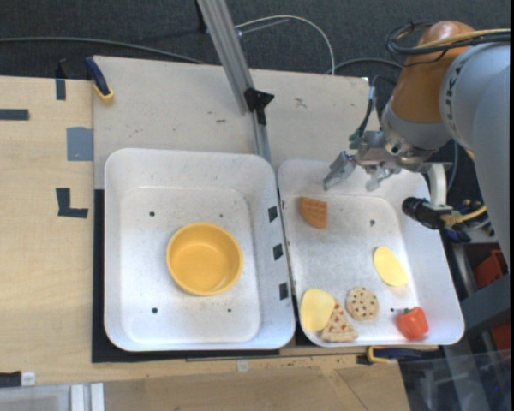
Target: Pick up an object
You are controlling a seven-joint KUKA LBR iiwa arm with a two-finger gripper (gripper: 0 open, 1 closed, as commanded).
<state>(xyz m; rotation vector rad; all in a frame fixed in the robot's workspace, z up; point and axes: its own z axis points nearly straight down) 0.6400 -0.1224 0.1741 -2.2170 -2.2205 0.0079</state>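
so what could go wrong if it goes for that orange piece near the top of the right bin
The gripper hangs open above the right bin's far edge, and the orange piece lies flat and low, so the fingers may slide over it. It also sits close to the wall between the bins, which one finger could strike on the way down.

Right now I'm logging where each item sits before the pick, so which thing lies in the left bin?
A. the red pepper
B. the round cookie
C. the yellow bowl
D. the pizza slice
C: the yellow bowl sits alone on the floor of the left bin, while the cookie, the red pepper and the pizza slice all lie along the near edge of the right bin.
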